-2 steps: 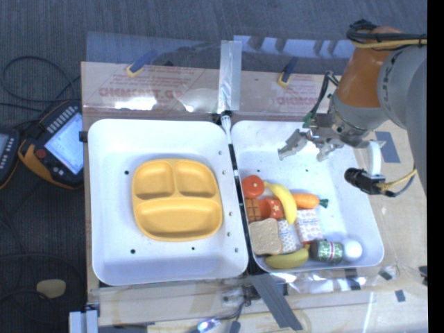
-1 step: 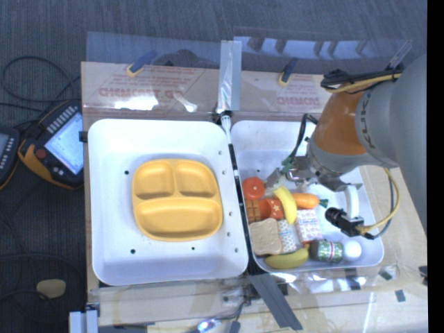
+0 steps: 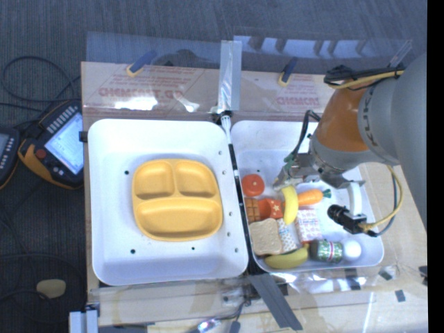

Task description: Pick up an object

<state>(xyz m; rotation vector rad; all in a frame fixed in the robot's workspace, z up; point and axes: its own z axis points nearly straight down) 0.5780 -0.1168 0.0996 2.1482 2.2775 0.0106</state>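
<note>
2 shallow white plastic bins sit side by side on the bench. The left bin (image 3: 104,207) carries 1 yellow plastic divided plate (image 3: 177,198) with 3 compartments, lying flat near the bin's middle.

The right bin (image 3: 267,148) carries a cluster of small items along its left wall and near edge. A red tomato-like round piece (image 3: 253,184) lies against the left wall. Just below it sits an orange-red block (image 3: 257,207). A yellow banana (image 3: 289,205) stands roughly upright in the cluster's middle, touching an orange carrot-shaped piece (image 3: 310,198) to its right. A tan slice of bread (image 3: 264,236) lies toward the near-left corner, with a white printed packet (image 3: 306,225) beside it. A second yellow banana (image 3: 286,259) lies along the near edge, and a small green-labelled bottle with a white cap (image 3: 331,250) rests on its side at the near-right corner.

The grey arm with the orange band (image 3: 347,120) reaches in from the right. Its gripper (image 3: 295,174) is low over the right bin, just above the upright banana and the carrot piece. Whether the pincer is apart or together cannot be told; no item is seen between its tips.
</note>
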